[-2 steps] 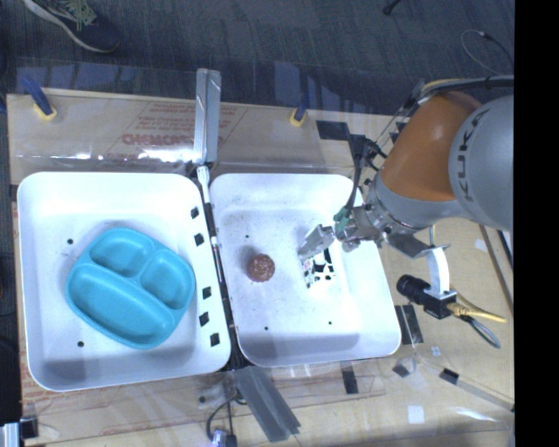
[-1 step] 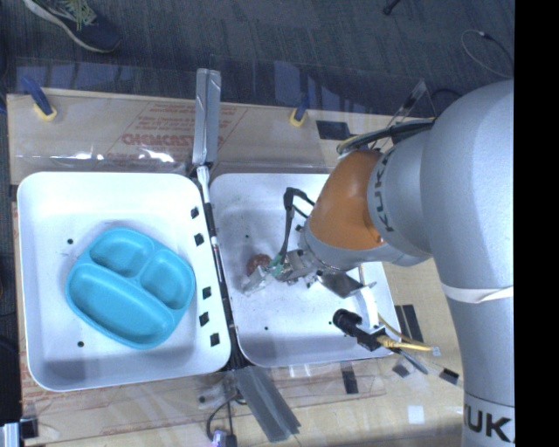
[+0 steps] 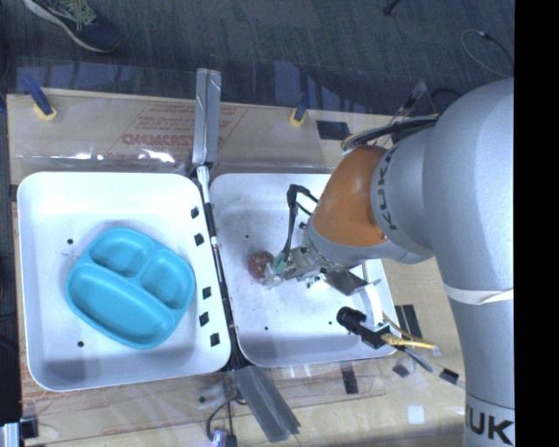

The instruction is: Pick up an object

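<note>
Well to the view's right of the blue divided plate [image 3: 131, 286], beyond the wall that parts the two bins, a small round reddish-brown object [image 3: 260, 262]. Lies on the floor of the right white bin [image 3: 262, 349], about level with the middle of the plate. Looks alone on that part of the floor, with some small dark specks near it.

Just past the object, a little farther from the plate, the gripper [image 3: 281, 269]. Hangs low over the bin floor and comes in from the side away from the plate. Either touches the object on the side turned away from the plate or stands just beside it; cannot tell which. Cannot tell either if the gripper is wide, narrow or closed on something: too small here and partly hidden under the wrist. So not possible to call the object held.

Even farther from the plate, the orange band [image 3: 349, 205] and then the thick grey arm [image 3: 463, 201].

Around the plate, the left white bin [image 3: 35, 218]. Three compartments in the plate, flat on the bin floor. High above the plate in the view, on the dark floor, a shoe [image 3: 83, 22].
</note>
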Tool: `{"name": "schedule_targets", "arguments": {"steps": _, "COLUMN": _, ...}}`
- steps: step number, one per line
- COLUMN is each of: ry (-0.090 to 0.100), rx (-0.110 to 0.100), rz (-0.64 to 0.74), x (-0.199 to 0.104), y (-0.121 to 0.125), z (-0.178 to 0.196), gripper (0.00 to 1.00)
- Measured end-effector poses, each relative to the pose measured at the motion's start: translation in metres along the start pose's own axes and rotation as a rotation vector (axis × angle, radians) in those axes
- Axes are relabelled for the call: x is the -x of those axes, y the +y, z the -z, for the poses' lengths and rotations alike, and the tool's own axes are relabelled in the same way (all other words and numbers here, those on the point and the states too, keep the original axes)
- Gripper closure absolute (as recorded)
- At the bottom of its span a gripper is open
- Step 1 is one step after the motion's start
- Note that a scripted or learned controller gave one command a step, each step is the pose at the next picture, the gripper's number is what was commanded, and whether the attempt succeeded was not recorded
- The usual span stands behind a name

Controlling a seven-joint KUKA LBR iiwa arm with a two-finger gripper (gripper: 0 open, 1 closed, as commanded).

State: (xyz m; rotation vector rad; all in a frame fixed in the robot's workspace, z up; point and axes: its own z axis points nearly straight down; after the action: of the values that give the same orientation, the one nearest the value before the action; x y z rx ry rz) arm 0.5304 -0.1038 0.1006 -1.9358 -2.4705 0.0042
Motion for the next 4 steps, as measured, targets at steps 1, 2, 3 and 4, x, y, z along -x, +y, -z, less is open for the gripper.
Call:
{"name": "schedule_targets", "arguments": {"steps": 1, "ry": 0.000, "rx": 0.000, "rz": 0.000, "x": 0.000, "y": 0.000, "z": 0.000, "gripper": 0.00}}
{"name": "schedule_targets", "arguments": {"steps": 2, "ry": -0.001, "rx": -0.001, "rz": 0.006, "x": 0.000, "y": 0.000, "z": 0.010, "gripper": 1.00}}
{"name": "schedule_targets", "arguments": {"steps": 3, "ry": -0.001, "rx": -0.001, "rz": 0.006, "x": 0.000, "y": 0.000, "z": 0.010, "gripper": 0.00}}
{"name": "schedule_targets", "arguments": {"steps": 4, "ry": 0.000, "rx": 0.002, "rz": 0.015, "x": 0.023, "y": 0.082, "z": -0.009, "gripper": 0.00}}
